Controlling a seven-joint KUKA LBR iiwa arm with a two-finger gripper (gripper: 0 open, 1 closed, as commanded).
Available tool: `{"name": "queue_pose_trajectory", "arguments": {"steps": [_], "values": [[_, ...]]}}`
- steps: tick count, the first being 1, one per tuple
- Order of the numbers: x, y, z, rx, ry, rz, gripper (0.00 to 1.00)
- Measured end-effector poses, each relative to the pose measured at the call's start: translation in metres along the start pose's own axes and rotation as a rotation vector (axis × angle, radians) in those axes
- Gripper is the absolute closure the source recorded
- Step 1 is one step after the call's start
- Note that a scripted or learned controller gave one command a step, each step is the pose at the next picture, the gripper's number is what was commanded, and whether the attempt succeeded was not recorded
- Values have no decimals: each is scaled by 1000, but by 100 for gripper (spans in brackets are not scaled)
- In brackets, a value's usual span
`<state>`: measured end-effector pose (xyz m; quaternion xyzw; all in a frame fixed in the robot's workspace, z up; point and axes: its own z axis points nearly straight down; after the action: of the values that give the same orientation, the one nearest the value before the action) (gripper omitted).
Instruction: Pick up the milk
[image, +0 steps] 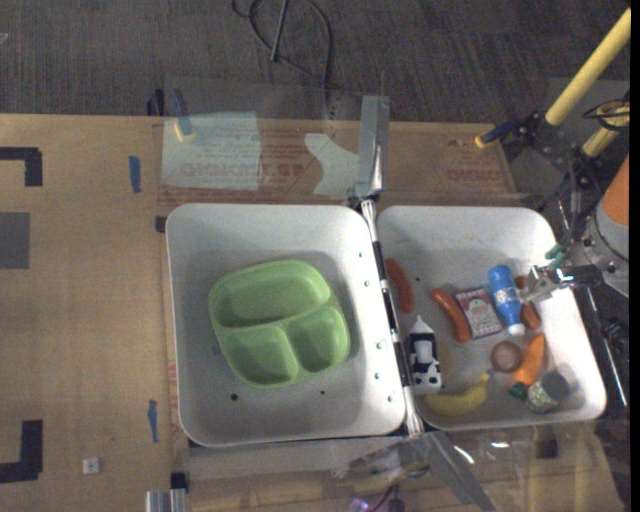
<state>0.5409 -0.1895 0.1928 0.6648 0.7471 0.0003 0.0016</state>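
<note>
Lying flat: milk (423, 354), peak toward far wall; long axis near-far | fingers (545, 281): cannot tell

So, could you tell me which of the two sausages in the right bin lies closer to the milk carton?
The darker sausage by the bin's left wall; the milk carton sits just below it, while the other sausage lies further right.

Arm (622, 205) is cut off by the right edge; only a grey and orange portion shows. Gripper (552, 276) fingers are too small to resolve. Bottle (506, 298) label is blurred (illegible). Carrot (531, 360) is partly covered.
</note>
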Motion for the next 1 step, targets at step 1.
{"name": "queue_pose_trajectory", "arguments": {"steps": [1], "values": [[0, 0, 0, 1, 1, 0, 0]]}}
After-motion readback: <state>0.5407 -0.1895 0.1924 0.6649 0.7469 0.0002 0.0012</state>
